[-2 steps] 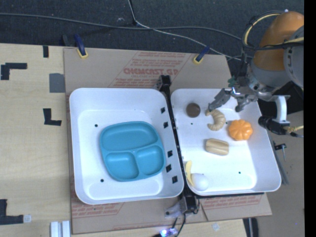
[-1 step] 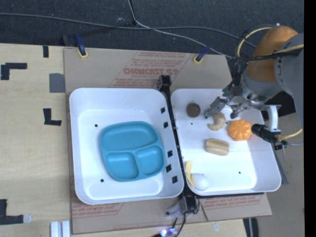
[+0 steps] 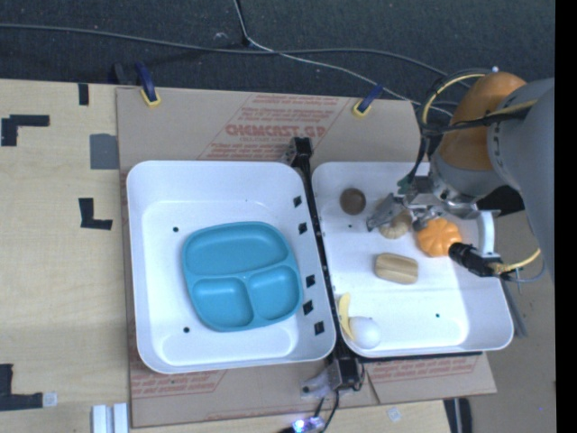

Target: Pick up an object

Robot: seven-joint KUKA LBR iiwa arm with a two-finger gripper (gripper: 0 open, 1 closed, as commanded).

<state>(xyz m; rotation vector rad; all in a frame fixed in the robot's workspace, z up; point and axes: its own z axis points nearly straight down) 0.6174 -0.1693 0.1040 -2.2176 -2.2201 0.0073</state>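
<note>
Tool [image 3: 389, 216] low in right bin [image 3: 451, 332], grip state unclear, by tan lump [image 3: 394, 229]; looks light, firm, grab across middle.

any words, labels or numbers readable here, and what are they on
Red print on the cardboard sheet under the bins: too blurred to read, and it seems to be upside down.
More red print on the cardboard's bottom edge: also too blurred.
Blue tray, white bins and the food items: no text visible.
</note>
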